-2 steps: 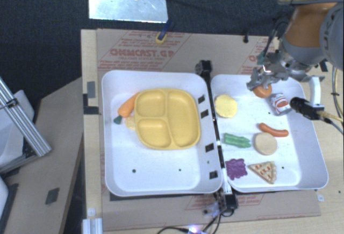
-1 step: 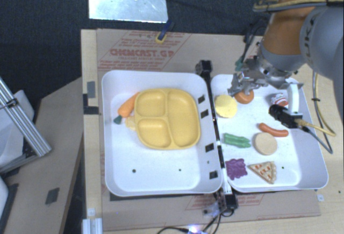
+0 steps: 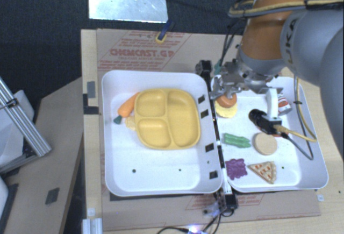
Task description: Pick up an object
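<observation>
**Crowded corner, easy miss**

In the left white bin (image 3: 113, 120) we count one orange carrot (image 3: 127, 104) and one yellow divided plate (image 3: 163, 118). In the right white bin (image 3: 312, 165) lie one orange-and-yellow round piece (image 3: 226, 106), one green pod (image 3: 237, 140), one purple cluster (image 3: 235, 168), one tan disc (image 3: 265, 144) and one pizza wedge (image 3: 263, 171). The tool (image 3: 226, 89) hovers over the round piece beside the bin wall; we cannot tell its opening. We judge it could clip that wall or slip off.

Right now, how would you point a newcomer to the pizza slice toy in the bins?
Start at the right white bin, the one under the grey arm. Go to its near edge, at the bottom of the view, where the pizza slice lies between the purple grape bunch to its left and the round tan cookie above. It is the only triangle there, tan crust with red dots.
</observation>
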Available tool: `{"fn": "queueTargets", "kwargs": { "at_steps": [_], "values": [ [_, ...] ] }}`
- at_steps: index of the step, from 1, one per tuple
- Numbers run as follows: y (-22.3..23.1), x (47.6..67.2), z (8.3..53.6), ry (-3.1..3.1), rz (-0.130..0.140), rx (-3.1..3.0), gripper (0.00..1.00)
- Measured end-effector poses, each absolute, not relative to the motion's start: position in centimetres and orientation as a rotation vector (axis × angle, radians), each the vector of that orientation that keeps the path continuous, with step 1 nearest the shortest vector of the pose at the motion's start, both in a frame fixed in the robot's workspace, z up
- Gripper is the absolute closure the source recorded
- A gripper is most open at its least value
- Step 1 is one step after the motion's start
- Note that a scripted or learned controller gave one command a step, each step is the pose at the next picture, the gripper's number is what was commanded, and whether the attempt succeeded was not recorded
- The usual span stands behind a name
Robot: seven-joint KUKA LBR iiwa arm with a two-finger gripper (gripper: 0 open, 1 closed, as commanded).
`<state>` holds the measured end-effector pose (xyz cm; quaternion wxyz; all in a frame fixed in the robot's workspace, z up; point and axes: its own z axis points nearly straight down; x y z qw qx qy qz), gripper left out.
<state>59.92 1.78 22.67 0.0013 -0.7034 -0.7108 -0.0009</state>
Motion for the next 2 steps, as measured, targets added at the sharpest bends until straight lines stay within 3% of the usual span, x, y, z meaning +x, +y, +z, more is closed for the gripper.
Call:
{"fn": "queueTargets", "kwargs": {
  "at_steps": [1, 2],
  "values": [
    [6.5, 57.7, 22.4, -2.229, -0.001, -2.209, 1.0],
    [11.3, 58.2, 21.8, -2.231, -0.004, -2.211, 1.0]
  ]
}}
